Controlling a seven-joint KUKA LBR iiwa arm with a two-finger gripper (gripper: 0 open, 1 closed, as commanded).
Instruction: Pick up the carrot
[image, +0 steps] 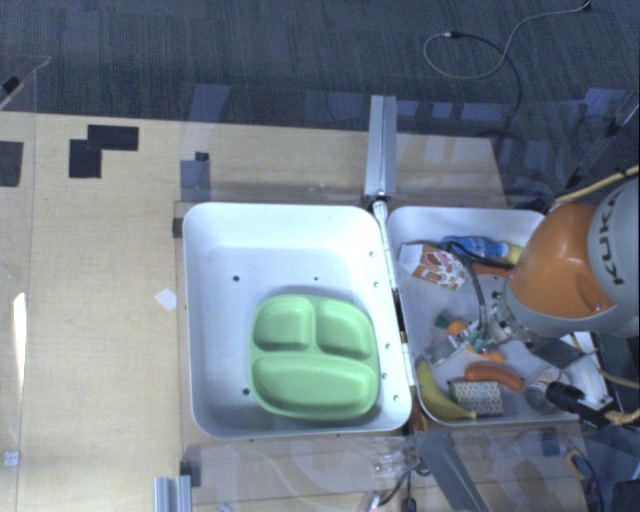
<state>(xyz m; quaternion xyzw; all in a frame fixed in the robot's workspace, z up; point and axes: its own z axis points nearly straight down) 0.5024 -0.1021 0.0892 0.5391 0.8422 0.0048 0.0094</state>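
Carrot (493, 376) lying flat in the right bin (410, 232), toward its near edge, orange and pointing roughly left to right. Touching or just beside a grey scrubbing block (476, 396) on its near side. Banana (438, 395) curved along the bin's near left corner, just left of that block. Small orange and green bits (456, 327) a little farther in, near the bin's middle.

Claw (487, 325) hanging over the middle of the right bin, just beyond the carrot, apart from it. Thin dark parts visible under the wrist, but open or closed: cannot tell. Nothing seen gripped.

Arm (565, 265) entering from the right, orange band covering much of the bin's right half.

Snack packet (437, 266) with red and white print at the far left of the same bin; blue and yellow bottle (482, 247) beside it along the far wall.

Left bin (215, 240) holding a green divided plate (313, 355), near its front right. Both bins side by side on the pale wooden surface (90, 330).
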